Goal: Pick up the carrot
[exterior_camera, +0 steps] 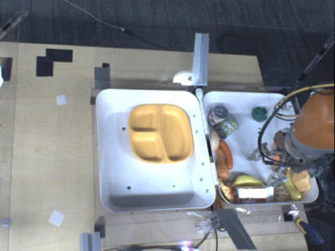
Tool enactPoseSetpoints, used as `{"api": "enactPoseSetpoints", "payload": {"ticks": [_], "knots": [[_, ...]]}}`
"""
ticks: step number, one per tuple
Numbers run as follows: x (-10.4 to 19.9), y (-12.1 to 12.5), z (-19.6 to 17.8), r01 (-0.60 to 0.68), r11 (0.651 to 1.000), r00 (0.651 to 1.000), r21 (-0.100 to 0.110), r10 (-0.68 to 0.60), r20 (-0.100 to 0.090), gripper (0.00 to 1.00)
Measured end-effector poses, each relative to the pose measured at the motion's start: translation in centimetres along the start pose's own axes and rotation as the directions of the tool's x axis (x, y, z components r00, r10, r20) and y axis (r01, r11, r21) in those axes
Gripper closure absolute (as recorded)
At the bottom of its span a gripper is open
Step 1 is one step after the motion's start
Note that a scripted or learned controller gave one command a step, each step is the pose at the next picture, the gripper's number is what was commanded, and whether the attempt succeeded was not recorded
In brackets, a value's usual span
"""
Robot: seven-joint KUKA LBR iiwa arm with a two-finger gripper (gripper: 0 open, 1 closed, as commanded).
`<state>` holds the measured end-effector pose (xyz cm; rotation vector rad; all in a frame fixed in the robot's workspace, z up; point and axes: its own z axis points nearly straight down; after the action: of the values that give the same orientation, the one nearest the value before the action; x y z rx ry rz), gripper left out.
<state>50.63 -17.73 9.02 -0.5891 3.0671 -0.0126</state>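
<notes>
The left bin holds one thing, a yellow plate split into three sections, lying near its middle. The right bin is crowded: a small can with a green label lies near its upper left, a dark green round piece sits toward its top edge, and along the bottom wall lie a banana, a flat packet with a white label and a few other small items too jumbled to name. The carrot lies in the right bin close to its left wall, between the can above and the banana below, its long axis running nearly up and down the view; which end is the tip I cannot tell. The gripper hangs low over the right half of that bin, well apart from the carrot, and whether its fingers are open or closed I cannot tell. Both bins rest on a pale wooden counter, with dark carpet beyond it.
</notes>
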Motion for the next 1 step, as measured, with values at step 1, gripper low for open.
{"api": "enactPoseSetpoints", "payload": {"ticks": [1], "knots": [[0.00, 0.00, 0.00, 0.000, 1.000, 1.000, 0.000, 0.000, 0.000, 0.00]]}}
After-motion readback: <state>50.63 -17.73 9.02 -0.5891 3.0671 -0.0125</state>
